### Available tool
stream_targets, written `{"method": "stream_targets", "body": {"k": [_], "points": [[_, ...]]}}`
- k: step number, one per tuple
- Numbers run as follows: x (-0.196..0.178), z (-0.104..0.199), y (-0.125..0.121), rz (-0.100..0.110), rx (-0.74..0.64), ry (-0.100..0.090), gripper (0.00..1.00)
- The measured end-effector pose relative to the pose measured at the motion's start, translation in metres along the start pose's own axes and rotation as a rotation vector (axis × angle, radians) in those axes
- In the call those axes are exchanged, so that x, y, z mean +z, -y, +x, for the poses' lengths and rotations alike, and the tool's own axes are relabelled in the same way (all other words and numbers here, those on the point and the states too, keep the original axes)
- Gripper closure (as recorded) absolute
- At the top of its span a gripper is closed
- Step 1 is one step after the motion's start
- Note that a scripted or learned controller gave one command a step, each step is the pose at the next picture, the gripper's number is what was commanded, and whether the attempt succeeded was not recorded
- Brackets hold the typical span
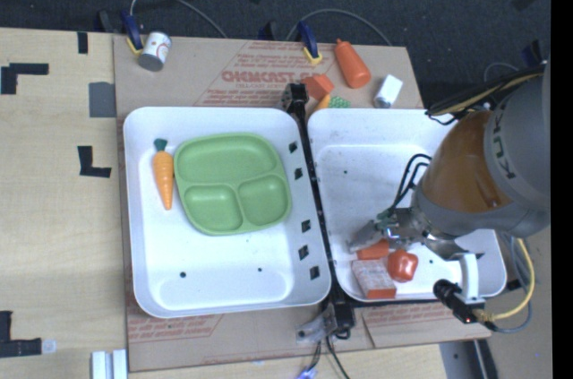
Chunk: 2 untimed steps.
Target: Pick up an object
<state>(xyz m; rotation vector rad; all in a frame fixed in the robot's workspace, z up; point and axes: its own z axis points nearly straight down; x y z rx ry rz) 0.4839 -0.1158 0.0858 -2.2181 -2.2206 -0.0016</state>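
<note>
The grey arm with its orange band (466, 167) rises highest toward the camera, leaning in from the right over the right-hand white bin (358, 144), and its two-finger gripper (387, 236) is down at the bin floor among a small cluster of objects. The likeliest target is the small red rounded object (403, 264) lying in the lower part of that bin, with an orange-red block (373, 251) touching it on the left and a pale flat packet with a red edge (373, 279) just below. The wrist is bent low and the tool sits right over this cluster, which suits a reach for one of these pieces; judged from that, the pick is at the closing-in stage and no object is lifted. The gripper's metal parts lie just beside the orange-red block and above the red object, but whether they are spread or closed, and whether they touch either piece, cannot be told: the parts are small and overlap the objects. Nothing is seen clamped between them. Beyond, the left white bin (143, 189) holds a green compartment plate (235, 183) with a toy carrot (163, 177) lying alongside its left edge. On the cardboard behind the bins rest an orange bottle-shaped toy (352, 64), a small white cube (389, 90) and a small white can (155, 49).
</note>
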Motion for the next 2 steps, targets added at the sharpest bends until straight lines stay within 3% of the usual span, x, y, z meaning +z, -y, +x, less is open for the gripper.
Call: {"method": "stream_targets", "body": {"k": [1,2], "points": [[-0.010,0.000,-0.001,-0.003,0.000,0.001,1.00],[-0.098,0.072,-0.020,0.000,-0.001,0.002,1.00]]}}
